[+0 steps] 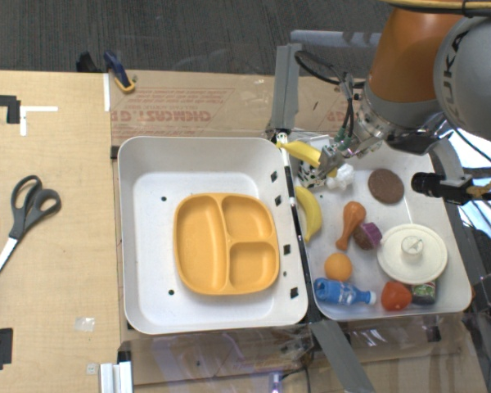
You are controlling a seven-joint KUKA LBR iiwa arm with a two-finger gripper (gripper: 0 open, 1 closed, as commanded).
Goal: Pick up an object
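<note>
Pincer (pixel 334 157): low over the far-left corner of the right bin (pixel 454 305), hanging from the grey and orange arm (pixel 413 43) that reaches in from the right. Whether it is wide or narrow I cannot tell; the tips blur into the clutter beneath them.

Nearest thing: a small yellow piece (pixel 299 150) just beside the pincer, toward the wall shared by the two bins, with a small white piece (pixel 340 178) just on the near side of the tips. Neither is seen between the tips, so nothing counts as held.

Banana (pixel 309 211): a likely candidate, lying along the right bin's left wall, nearer the bench's front edge than the pincer; its long axis runs far-to-near, curved.

Deciding relation: the yellow piece lies leftward of the pincer, tight against the bin wall and corner, so a closing grip probably has little room on that side.

Other choices: brown disc (pixel 385 185), drumstick (pixel 349 223) and orange ball (pixel 338 266) lie farther toward the bin's middle, apart from the pincer.

Left bin (pixel 139 236): carries a yellow divided plate (pixel 226 242), well apart from the pincer.
</note>
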